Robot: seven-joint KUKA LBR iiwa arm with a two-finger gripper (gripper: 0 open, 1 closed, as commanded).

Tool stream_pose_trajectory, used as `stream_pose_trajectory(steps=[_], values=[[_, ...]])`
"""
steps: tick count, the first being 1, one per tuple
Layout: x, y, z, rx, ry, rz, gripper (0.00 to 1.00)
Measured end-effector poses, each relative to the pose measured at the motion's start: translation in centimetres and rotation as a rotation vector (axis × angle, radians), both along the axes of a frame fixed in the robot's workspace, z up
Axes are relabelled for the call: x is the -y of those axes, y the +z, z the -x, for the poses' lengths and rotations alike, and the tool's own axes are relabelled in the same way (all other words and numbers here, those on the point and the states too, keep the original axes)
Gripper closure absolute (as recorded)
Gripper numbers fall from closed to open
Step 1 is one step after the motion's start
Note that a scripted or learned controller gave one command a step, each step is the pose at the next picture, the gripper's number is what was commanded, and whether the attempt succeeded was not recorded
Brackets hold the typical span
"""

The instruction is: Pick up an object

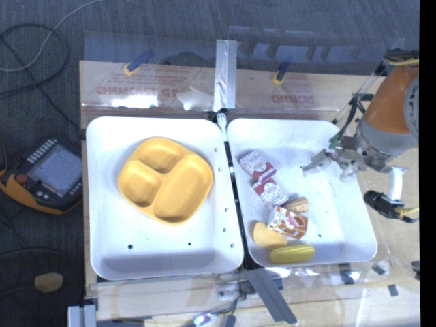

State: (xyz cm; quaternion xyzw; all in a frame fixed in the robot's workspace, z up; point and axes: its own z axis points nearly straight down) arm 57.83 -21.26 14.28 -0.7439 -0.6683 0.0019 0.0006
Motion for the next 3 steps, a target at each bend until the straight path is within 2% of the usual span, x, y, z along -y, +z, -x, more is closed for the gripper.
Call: stream_pose_trajectory(steps=[1,2,3], values=[[-4.2,5.9,1.2,0.003,0.062,-0.002,0.00],[-8.8,-3.3,4.4,0.001,0.092,-0.003,0.00],[-10.2,-5.1,8.8,0.023,0.030,0.005,0.00]])
